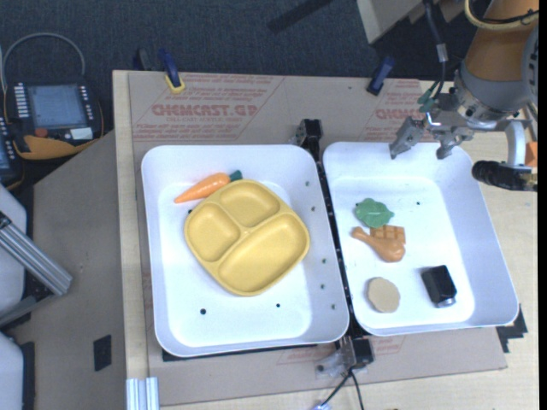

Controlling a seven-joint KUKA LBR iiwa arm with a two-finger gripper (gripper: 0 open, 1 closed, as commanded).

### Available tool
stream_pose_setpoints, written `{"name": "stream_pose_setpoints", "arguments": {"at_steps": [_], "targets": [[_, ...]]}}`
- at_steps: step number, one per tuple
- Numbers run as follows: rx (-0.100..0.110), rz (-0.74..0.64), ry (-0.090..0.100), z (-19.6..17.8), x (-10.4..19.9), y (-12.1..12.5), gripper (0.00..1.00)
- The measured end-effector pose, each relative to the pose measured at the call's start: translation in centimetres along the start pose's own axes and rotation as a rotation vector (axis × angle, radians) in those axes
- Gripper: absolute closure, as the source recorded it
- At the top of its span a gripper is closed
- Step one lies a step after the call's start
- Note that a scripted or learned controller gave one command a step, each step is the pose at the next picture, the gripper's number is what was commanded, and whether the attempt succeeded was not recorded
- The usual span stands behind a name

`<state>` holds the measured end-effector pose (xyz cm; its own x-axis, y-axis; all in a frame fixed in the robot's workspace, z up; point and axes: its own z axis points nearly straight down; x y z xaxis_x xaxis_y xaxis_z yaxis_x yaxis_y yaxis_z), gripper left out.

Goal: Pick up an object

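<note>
The gripper hangs over the far rim of the right bin, its two fingers spread apart with nothing between them, so the pick is not yet begun. Any item will serve, and the right bin holds four: a green leafy piece touching an orange hand-shaped toy just nearer the camera, a round tan disc nearer still, and a black block beside the disc but apart from it. The left bin holds a yellow tray with a carrot lying against its far edge. To do this step well I would choose a thing that stands alone: the block looks best, since it seems to have firm straight sides and clear floor around it, while the green piece and the toy lie against each other and a closing finger might shove one into the other. The disc looks low and flat and may slip under the pads. Bring the fingers down straddling the block across its narrow side, low enough to catch the walls, then close and lift straight up. Hard to judge from above: the height of each thing, how deep the bin is, and the true shape of the fingertips, which are small and partly lost against the wrist; the upper arm is cut off at the frame's corner
</note>
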<state>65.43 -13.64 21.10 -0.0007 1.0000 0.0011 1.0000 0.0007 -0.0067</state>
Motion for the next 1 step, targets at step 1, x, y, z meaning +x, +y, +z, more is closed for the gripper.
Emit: {"name": "stream_pose_setpoints", "arguments": {"at_steps": [1], "targets": [[0.0,0.0,0.0,6.28,0.14,0.48,0.0]]}}
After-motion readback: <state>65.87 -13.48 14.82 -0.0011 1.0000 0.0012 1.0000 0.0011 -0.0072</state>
